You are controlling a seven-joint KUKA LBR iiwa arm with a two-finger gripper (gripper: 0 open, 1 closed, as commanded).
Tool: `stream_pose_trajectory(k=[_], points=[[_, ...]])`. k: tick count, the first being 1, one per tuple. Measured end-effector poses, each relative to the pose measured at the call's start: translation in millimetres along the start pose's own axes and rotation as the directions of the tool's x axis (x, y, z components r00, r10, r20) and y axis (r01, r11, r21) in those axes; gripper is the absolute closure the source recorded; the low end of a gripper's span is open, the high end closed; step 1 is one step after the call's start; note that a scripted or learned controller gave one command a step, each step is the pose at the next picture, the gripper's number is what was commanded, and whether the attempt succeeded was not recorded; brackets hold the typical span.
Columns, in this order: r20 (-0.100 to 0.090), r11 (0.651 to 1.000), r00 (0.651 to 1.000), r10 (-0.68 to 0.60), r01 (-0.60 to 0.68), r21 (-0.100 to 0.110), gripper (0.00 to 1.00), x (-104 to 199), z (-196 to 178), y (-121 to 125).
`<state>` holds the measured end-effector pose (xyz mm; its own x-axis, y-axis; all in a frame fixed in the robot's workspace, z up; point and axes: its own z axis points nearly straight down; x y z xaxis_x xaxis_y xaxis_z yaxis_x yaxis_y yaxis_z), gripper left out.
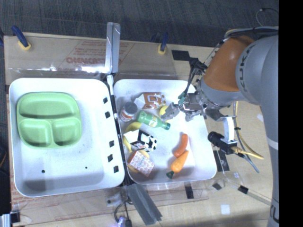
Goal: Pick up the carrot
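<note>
Beside the carrot (pixel 178 162) (label unreadable), end effector (pixel 182 109) hovers, closure unclear.

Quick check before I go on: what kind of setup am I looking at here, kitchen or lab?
Most likely a lab test bench, not a kitchen. Two white bins sit side by side on a board held by blue clamps, the right one full of toy-like food such as the carrot, with loose cables nearby.

Dark grey carpet floor (pixel 142 8) beyond the bench. Light wooden bench top (pixel 246 174); blue clamps (pixel 21 37) along its far edge.
</note>
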<state>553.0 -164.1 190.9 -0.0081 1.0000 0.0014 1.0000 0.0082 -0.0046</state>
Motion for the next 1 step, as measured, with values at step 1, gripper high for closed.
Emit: stream_pose_trajectory(k=[1], points=[[0.002,0.999,0.999,0.046,-0.046,-0.002,0.00,7.0,-9.1,4.7]])
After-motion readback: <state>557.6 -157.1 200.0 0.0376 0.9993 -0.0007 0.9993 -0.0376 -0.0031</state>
